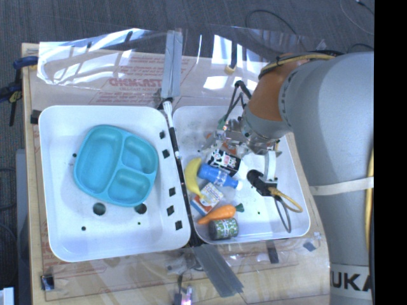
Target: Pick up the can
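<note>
I can't tell if the pincer (230,146) is open. The can (223,229) lies far below it, touching the carrot (219,213); it may grab wrong.

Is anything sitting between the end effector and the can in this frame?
Yes. The end effector is over the right bin's upper middle; the can lies at its near edge. Between them lie a black-and-white carton, a blue bottle and a carrot beside the can.
</note>
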Controlling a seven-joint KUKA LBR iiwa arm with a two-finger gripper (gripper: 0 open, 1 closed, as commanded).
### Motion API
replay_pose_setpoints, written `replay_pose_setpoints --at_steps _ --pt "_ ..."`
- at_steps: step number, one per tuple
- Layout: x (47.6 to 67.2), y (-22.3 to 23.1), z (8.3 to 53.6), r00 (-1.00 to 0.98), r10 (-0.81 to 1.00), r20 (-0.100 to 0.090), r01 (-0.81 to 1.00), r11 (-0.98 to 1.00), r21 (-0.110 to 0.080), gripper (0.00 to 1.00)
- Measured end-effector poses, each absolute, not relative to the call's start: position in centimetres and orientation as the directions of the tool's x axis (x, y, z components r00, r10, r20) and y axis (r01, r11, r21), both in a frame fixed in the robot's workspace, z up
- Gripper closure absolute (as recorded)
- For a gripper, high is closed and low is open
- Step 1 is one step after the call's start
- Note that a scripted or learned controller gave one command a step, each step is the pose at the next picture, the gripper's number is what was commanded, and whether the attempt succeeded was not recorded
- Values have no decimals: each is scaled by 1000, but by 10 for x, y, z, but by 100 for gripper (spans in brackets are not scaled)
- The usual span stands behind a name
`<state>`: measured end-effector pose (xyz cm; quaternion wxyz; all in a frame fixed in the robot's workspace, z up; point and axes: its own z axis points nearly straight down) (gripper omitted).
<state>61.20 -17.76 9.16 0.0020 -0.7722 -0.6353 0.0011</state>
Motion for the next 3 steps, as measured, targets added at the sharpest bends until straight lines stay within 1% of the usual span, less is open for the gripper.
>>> replay_pose_setpoints --at_steps 1,2,3 --pt "658 -198 125 310 951 0 951 -310 0 0" --pt "595 -175 93 221 975 1 975 -221 0 0" --pt "542 -183 94 461 887 1 887 -461 4 0"
